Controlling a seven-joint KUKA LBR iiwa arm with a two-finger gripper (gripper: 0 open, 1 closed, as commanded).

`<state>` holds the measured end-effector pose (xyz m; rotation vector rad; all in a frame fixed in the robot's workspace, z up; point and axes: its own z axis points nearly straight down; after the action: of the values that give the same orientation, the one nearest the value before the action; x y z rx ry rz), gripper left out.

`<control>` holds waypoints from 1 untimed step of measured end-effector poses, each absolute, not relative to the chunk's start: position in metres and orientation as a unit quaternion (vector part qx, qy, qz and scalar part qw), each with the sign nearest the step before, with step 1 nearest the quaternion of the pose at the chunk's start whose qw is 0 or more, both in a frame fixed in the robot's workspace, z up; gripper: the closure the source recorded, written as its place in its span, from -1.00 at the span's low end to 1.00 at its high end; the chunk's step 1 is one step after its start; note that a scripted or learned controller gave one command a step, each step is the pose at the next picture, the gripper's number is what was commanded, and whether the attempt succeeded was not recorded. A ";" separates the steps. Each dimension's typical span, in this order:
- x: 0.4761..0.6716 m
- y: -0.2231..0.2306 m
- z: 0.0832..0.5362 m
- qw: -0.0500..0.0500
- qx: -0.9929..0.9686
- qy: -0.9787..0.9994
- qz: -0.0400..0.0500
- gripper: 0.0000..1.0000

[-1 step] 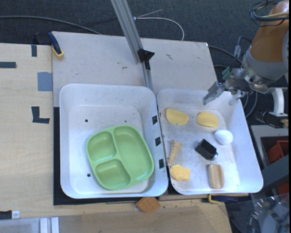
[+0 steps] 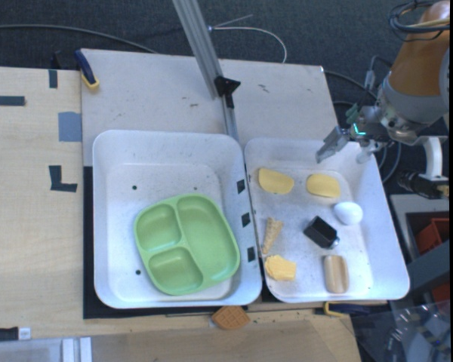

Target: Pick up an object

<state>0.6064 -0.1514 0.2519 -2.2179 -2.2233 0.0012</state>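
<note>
The right bin point(image 2: 385, 225) holds several small items: two flat yellow pieces point(image 2: 275, 181) point(image 2: 323, 185), a white egg-shaped object point(image 2: 348, 213), a black block point(image 2: 321, 232), a thin tan stick point(image 2: 271, 234), an orange-yellow chunk point(image 2: 280, 268) and a tan roll point(image 2: 335, 273). My gripper point(image 2: 342, 153) hangs over the far right corner of this bin, above and behind the yellow pieces. Its fingers stand apart, open, with nothing between them.
In the left bin point(image 2: 106, 202) lies a green divided plate point(image 2: 186, 243). A slanted metal pole point(image 2: 204, 44) rises behind the bins. A brown waffle-like piece point(image 2: 229, 317) lies outside the front edge. A blue and yellow clamp point(image 2: 87, 70) sits at the back left.
</note>
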 end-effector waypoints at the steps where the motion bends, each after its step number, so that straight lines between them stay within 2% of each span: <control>1: 0.605 -0.150 0.187 0.003 -0.707 -0.708 0.003 -1.00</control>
<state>0.6053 -0.1496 0.1870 -2.2157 -2.2190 0.0083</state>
